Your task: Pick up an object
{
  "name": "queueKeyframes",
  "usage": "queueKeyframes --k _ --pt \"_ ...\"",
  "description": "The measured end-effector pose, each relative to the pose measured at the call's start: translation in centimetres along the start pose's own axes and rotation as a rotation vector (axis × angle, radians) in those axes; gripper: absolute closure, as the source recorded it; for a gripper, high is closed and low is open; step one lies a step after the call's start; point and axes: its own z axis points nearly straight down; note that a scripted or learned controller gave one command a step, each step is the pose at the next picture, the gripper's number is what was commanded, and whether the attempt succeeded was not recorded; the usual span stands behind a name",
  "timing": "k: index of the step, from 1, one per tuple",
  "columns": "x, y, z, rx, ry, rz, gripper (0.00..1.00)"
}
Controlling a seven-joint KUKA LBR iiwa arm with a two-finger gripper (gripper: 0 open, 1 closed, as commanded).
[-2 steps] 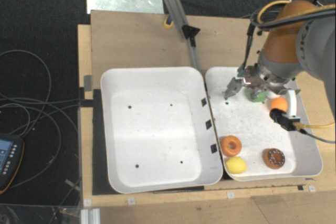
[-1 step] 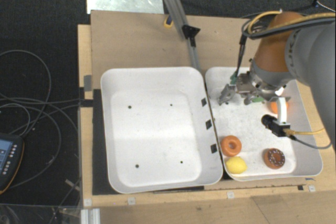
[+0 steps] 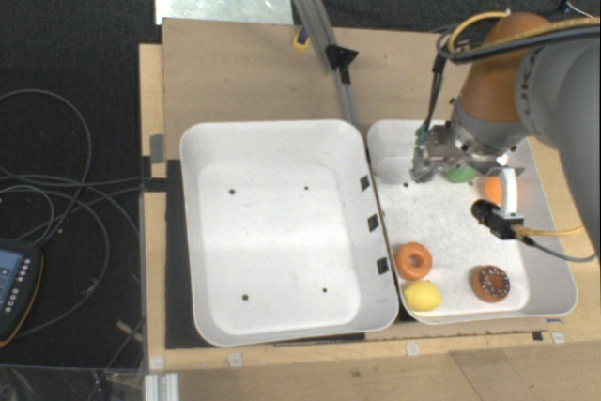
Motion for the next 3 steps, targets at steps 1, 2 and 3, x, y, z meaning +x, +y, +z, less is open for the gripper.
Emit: queueKeyframes --k 1,2,3 --pt "-0.5 -0.7 -5.8 -0.002 -0.001 0.001 1.0" --pt "-0.5 -0.6 -7.0 0.001 0.0 -0.001 1.0" --pt "3.4 -3.1 -7.3 0.005 0.002 -0.008 1.0"
